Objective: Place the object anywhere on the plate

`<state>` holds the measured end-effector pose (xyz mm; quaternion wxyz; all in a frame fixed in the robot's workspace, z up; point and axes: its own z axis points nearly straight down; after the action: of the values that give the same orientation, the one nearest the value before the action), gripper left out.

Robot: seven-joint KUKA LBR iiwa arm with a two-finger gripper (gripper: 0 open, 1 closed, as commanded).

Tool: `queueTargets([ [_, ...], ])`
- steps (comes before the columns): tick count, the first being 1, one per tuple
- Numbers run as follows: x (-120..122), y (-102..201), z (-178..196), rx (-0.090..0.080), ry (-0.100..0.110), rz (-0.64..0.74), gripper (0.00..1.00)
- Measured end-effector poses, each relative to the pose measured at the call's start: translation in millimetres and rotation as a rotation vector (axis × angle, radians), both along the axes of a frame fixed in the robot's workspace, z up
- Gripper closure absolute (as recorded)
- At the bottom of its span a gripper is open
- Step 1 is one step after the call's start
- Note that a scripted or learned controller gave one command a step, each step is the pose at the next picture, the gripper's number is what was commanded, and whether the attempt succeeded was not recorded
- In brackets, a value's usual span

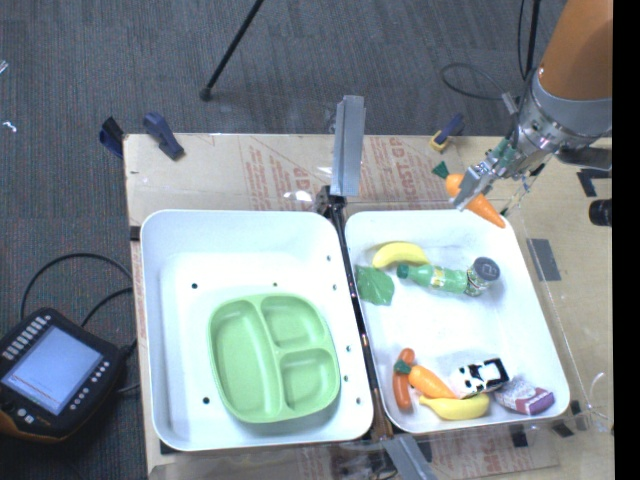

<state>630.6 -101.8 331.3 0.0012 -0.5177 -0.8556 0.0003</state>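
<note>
Camera view: hand [478,190] grips tapered orange carrot [484,208].

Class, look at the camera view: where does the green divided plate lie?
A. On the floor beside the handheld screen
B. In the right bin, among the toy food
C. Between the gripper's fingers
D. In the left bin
D: the green divided plate lies flat inside the left bin, while the toy food sits in the right bin.

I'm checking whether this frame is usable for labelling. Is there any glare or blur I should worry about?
Camera view: lighting even, shadows soft; slight glare on the left bin rim; plate and bottle are sharp; the gripper and the carrot at it look soft and small.
</note>
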Motion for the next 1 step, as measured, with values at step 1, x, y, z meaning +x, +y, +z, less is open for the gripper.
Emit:
queueTargets([
  [1,-25.7,75.3,-121.5,-0.001,0.001,-0.232,1.0],
])
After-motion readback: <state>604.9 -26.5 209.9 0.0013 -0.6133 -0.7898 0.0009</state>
